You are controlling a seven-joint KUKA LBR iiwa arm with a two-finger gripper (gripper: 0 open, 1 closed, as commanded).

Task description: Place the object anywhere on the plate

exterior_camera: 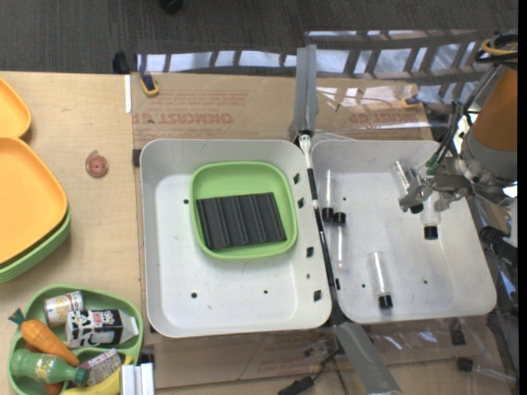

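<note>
Toy groceries fill a green bowl [132, 323] at the bench's front left corner: a carrot [45, 340], a small can [64, 307] and a few packets.

Two white bins sit side by side on brown cardboard [214, 115]. The left bin [165, 286] holds the green plate [243, 172], square with rounded corners, and a dark ribbed mat [240, 220] lies on it. Stacked orange plates [29, 196] rest well apart on the wooden bench [99, 245] at the far left.

The grey arm [498, 126] reaches over the right bin [445, 299] from the right, and its gripper [426, 194] hangs above the bin's back right part. Whether it is spread or closed, or holding anything, cannot be told.

Clear tubes with black caps lie in the right bin, none on the plate. One tube [327, 194] lies along the bin's left wall. A second tube [379, 274] lies near the front. A small black piece [430, 232] sits just below the gripper.

A small pink disc [97, 164] lies on the bench, left of the bins.
</note>
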